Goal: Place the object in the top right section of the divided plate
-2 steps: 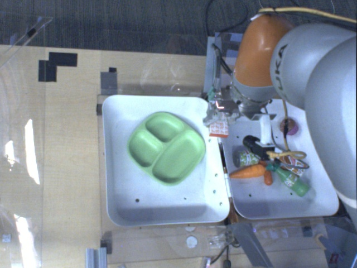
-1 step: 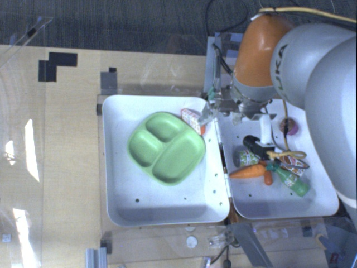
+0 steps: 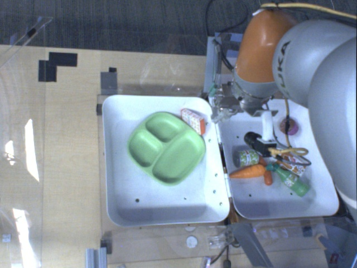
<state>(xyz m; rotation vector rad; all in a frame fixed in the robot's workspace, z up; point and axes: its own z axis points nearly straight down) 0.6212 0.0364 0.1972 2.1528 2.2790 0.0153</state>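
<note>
Red-and-white box lies near, at 8 o'clock from my gripper, by the green plate at its 1 o'clock rim; my grip state cannot be told

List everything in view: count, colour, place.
left bin: 1, white, left on the bench
right bin: 1, white, beside the left bin
divided plate: 1, green, middle of the left bin
small box: 1, red and white, left bin, at the plate's upper right edge
carrot: 1, orange, right bin
can: 1, green, right bin, just above the carrot
bottle: 1, green, right bin, right of the carrot
purple item: 1, right bin, upper right; too small to identify
arm: 1, grey with an orange band, from the right
tool: 1, over the divide between the bins
</note>
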